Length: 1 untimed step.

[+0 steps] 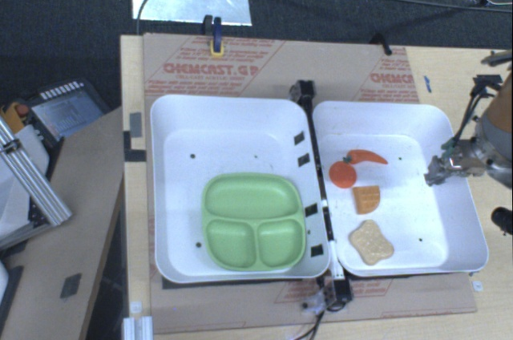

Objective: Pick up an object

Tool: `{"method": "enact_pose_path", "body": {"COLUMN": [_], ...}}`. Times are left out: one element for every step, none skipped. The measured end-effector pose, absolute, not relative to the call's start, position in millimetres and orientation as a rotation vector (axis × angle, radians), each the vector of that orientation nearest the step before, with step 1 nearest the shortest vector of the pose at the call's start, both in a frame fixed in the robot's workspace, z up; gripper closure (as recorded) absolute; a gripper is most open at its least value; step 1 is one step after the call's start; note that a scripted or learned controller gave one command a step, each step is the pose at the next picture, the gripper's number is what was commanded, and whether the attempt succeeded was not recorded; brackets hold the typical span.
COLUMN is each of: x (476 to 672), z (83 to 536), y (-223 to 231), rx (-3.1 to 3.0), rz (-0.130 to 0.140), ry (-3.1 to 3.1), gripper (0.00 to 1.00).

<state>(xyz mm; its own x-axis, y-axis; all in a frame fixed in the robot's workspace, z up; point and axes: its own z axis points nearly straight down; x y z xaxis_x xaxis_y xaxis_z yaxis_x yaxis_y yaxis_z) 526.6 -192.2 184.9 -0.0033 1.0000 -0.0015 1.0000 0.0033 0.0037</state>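
Observation:
In the right bin (pixel 401 118) lie a red-orange chili pepper (pixel 367 157), a round orange-red tomato (pixel 343 175), an orange cheese-like block (pixel 366 199) and a tan slice of bread (pixel 371 242). My gripper (pixel 439 171) hangs at the right side of that bin, well to the right of the food pieces and touching none of them. Nothing shows between its tips. The arm reaches in from the right edge.
The left bin (pixel 228 114) holds a green divided plate (pixel 253 220). A black clip strip (pixel 314 178) joins the two bins. Cables cross the dark floor behind the bench. A grey device (pixel 64 110) and an aluminium rail (pixel 28 174) sit at the left.

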Motion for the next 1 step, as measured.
{"method": "enact_pose_path", "body": {"x": [528.0], "z": [216.2], "y": [-192.5], "rx": [2.213], "rz": [0.004], "ry": [2.223], "gripper": [1.0]}}
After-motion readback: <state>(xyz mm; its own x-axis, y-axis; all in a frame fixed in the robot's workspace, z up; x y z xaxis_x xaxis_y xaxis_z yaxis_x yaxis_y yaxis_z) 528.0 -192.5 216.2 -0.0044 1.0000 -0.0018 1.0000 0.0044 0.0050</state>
